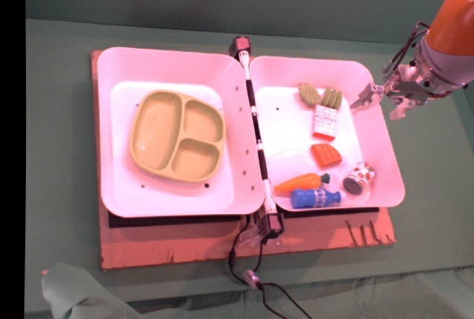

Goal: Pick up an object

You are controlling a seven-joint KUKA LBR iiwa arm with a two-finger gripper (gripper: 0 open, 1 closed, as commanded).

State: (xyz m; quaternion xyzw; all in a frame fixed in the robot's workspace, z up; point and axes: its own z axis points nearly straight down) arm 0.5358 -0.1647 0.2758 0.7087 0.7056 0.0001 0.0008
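From my camera above the bench, I see the gripper (379,100) hanging over the right rim of the right bin (385,155), its fingers spread apart with nothing between them. In that bin lie the candidates: two green cookies (320,95) at the top, a red-and-white carton (325,121) just below, an orange wedge (326,155), a carrot (301,181), a blue bottle (315,197) and a small can (358,178). The left bin (118,177) holds a yellow divided tray (178,135).
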